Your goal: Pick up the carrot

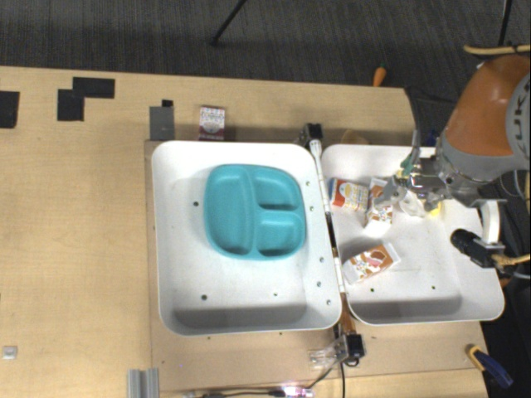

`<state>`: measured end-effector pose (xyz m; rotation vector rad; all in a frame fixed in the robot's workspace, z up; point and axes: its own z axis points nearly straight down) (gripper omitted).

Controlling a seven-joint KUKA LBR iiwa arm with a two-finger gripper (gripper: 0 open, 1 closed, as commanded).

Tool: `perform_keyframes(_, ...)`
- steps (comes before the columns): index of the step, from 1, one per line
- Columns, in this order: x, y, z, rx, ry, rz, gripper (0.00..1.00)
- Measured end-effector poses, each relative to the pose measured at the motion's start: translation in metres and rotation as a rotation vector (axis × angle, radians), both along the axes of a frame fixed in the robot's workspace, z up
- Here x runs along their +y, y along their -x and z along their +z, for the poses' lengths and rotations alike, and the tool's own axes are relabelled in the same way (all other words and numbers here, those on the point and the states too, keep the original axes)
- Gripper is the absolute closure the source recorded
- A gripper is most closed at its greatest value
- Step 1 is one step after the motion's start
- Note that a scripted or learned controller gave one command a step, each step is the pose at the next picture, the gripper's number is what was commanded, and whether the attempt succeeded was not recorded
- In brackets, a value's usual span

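Tool [404, 191] state unclear, low in right bin [431, 293] among three packets; one teal tray [253, 210] left.

A single fixed camera looks down at a slant on the desk [75, 222], taking in both white bins [178, 222] from moderately far above.

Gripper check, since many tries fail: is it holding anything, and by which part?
Cannot tell: the gripper sits low among packets in the right bin, its tip too blurred.
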<state>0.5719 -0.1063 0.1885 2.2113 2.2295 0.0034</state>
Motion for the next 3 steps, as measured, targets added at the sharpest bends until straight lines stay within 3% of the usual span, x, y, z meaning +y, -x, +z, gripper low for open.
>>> perform_keyframes(1,0.011,0.028,-0.004,0.004,-0.002,-0.395,0.0)
perform_keyframes(2,0.065,0.057,0.011,0.006,-0.003,-0.826,0.0)
perform_keyframes(3,0.065,0.056,0.022,0.006,-0.004,-0.815,1.0)
